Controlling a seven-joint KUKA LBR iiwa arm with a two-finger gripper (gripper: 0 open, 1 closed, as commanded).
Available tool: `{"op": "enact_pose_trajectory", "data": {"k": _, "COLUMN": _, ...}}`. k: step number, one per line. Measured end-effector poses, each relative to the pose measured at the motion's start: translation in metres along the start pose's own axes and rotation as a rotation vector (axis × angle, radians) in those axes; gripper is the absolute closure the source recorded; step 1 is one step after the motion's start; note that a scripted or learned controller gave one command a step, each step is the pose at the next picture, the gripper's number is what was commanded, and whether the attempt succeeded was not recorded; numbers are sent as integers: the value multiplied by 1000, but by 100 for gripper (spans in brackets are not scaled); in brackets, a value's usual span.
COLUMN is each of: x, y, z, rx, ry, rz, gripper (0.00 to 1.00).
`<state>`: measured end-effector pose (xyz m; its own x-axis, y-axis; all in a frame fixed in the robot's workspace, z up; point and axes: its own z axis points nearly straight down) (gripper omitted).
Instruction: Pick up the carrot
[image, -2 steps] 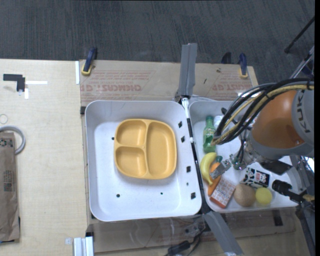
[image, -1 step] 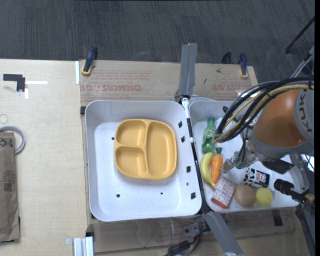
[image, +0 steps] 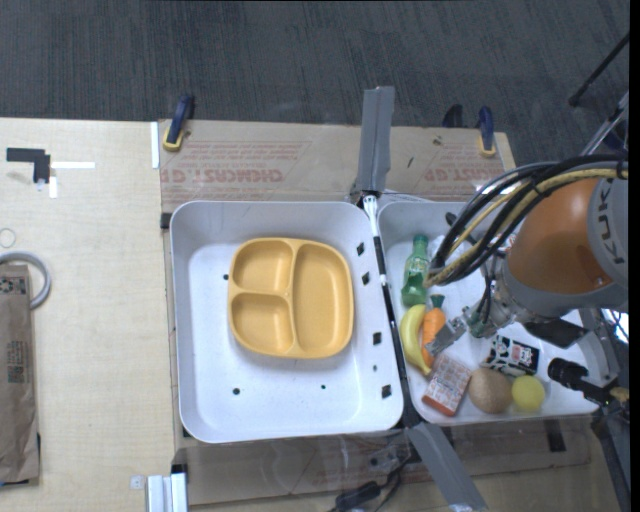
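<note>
I see the carrot (image: 432, 327) lying in the right bin (image: 590, 395), centre right of the frame, touching the banana (image: 413, 338). The gripper (image: 462, 328) sits just beside it; whether the fingers are apart, I cannot tell. I judge this the approach; next I must straddle the carrot.

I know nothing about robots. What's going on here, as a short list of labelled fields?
left bin: holds a yellow plate with three compartments
right bin: carrot, banana, green bottle, potato, lemon, small carton
carrot: lies beside the banana, below the bottle
arm: over the right bin
end effector: just right of the carrot, not seen holding it
</note>
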<state>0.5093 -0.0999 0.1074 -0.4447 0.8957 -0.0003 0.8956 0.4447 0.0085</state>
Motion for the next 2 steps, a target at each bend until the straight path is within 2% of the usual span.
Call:
{"op": "enact_pose_trajectory", "data": {"k": 1, "x": -38, "y": 54, "z": 16, "rx": 8, "ry": -1, "rz": -166, "gripper": 0}}
{"op": "enact_pose_trajectory", "data": {"k": 2, "x": -60, "y": 74, "z": 16, "rx": 7, "ry": -3, "rz": -265, "gripper": 0}}
